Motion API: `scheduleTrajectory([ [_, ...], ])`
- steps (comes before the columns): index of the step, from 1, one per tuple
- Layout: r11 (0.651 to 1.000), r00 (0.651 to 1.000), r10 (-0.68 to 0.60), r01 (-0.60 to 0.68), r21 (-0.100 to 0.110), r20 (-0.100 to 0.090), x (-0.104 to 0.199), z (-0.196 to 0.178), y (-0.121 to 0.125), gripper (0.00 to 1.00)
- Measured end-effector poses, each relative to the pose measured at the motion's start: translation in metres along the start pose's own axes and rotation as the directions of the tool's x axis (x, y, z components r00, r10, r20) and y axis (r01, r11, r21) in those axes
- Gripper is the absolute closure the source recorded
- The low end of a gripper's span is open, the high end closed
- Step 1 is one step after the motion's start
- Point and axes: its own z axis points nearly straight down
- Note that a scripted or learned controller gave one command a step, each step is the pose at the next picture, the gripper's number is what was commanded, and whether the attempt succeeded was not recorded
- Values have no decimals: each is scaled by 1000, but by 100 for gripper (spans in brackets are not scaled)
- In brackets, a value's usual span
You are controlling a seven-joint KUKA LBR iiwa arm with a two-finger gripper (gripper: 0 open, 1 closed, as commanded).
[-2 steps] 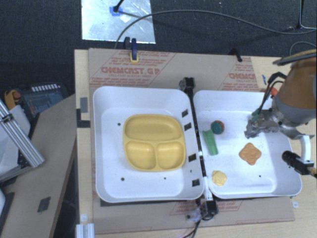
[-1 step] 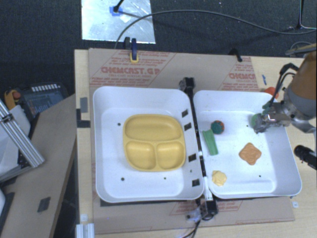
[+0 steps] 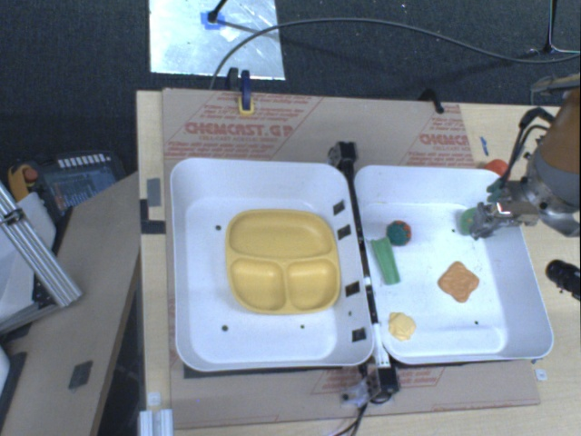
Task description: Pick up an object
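A single fixed camera is looking down at a slant on the tabletop (image 3: 300,116), taking in both bins from moderately far, left of the claw (image 3: 486,218).

Both bins, left bin (image 3: 195,243) and right bin (image 3: 517,289), look like smooth white plastic with a slight sheen. Yellow divided tray (image 3: 280,260) in the left one: matt plastic. Green stick (image 3: 387,262) in the right one looks smooth, plastic-like; orange piece (image 3: 458,282) at its 3 o'clock has a rougher, textured face. Board under the bins (image 3: 272,125) reads as tan paper-faced sheet, printed red. Floor at 12 o'clock: dark rough carpet (image 3: 73,62) with a shiny metallic plate (image 3: 216,25) on it. Aluminium extrusion (image 3: 36,252) at 9 o'clock, brushed metal.
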Motion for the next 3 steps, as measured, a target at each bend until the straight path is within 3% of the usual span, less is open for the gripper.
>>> scheduleTrajectory([
  [1,1000,1000,-7,7,1,-3,57,-7,19,100],
  [3,1000,1000,-6,6,3,-3,164,12,34,100],
])
